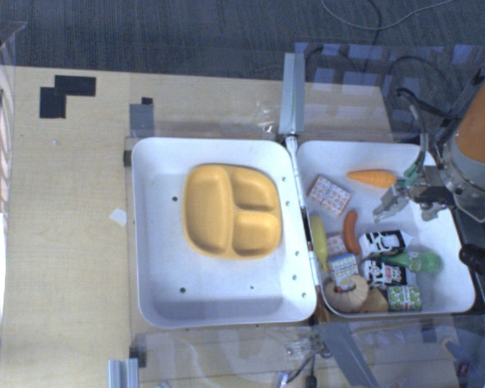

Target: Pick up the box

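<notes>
A pale wooden bench (65,241) sits under the camera, dark carpet beyond it, and two shallow white bins lie side by side on top. The left bin (158,297) carries a yellow divided tray (230,208), three compartments, sitting roughly in the middle. Over to the right bin (461,293), and it's crowded in there: a carrot (372,178) lies near the back, a small patterned box (329,195) rests tilted just in front of it toward the bin's left wall, and a red sausage (351,229) stands lengthwise beside a yellow banana-like piece (318,241) along that wall. Closer to the front we've got two black-and-white cartons (384,242), one behind the other, a green bottle (412,259) lying on its side to their right, a small green carton (404,298), a round beige item (349,291) and a small blue-topped packet (343,263). The grey arm (477,148) with its orange band comes in from the right, and the gripper (406,196) hovers above the bin's rear half, right of the carrot's tip and above the cartons. Its fingers look spread apart, nothing between them, well clear of the patterned box
</notes>
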`<state>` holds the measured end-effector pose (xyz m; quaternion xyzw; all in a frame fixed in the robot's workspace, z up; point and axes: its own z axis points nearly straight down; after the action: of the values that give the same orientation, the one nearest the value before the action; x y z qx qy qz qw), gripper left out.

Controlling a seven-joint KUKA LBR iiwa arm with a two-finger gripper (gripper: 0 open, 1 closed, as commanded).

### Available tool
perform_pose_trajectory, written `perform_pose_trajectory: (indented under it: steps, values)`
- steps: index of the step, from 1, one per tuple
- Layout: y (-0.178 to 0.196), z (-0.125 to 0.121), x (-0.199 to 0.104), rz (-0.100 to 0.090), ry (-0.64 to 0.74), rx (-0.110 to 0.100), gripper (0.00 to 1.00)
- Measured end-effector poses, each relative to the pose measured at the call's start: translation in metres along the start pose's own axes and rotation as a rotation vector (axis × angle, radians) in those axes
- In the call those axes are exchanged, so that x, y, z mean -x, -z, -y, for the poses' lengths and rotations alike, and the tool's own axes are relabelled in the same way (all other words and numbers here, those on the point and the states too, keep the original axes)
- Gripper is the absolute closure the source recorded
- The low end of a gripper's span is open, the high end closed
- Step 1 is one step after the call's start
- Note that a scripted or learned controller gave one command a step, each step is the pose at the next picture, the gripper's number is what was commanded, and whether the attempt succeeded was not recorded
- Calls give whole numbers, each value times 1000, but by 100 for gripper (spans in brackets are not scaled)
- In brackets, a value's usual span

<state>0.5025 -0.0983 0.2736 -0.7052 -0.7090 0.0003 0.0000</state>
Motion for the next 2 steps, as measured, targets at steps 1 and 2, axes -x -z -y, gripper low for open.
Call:
perform_pose_trajectory:
  steps: [1, 2]
  values:
    - [-147, 8, 20, 0, 36, 4, 0]
    - [-179, 3, -7, 5, -40, 38, 0]
